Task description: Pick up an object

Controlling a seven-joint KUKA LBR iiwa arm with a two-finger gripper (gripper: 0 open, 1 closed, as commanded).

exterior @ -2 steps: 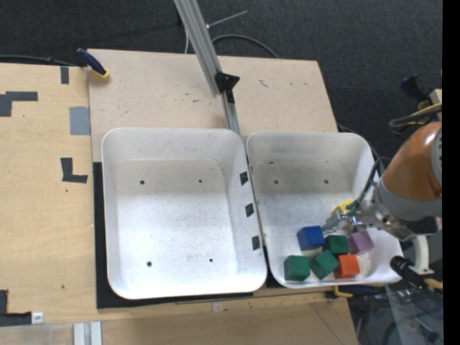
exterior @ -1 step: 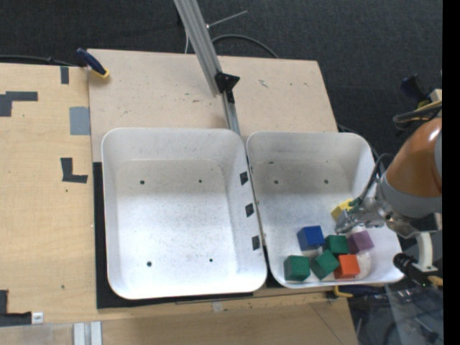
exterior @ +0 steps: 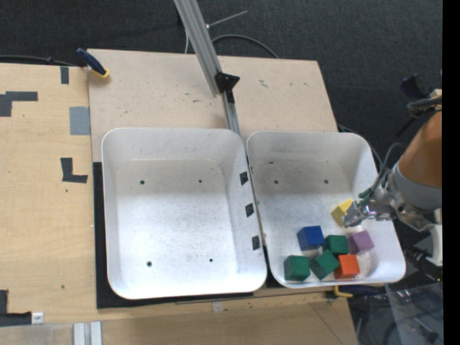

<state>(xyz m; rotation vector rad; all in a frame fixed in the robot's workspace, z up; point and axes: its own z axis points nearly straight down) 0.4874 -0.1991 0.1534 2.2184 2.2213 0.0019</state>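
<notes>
- Grey arm with orange band (exterior: 429,160): reaching in from the right over the right-hand shallow white plastic bin (exterior: 302,157).
- Hand (exterior: 357,214): hanging low by that bin's right wall, just beside a small yellow block (exterior: 341,210); whether it is released or clenched cannot be told.
- Blue cube (exterior: 310,236), three green blocks (exterior: 297,267) (exterior: 325,264) (exterior: 336,244), orange cube (exterior: 348,265) and purple cube (exterior: 361,241): lying clustered in the same bin's near right corner, none between the fingers.
- Left-hand shallow white plastic bin (exterior: 172,214): sitting beside it on the light wooden desk (exterior: 43,192).
</notes>
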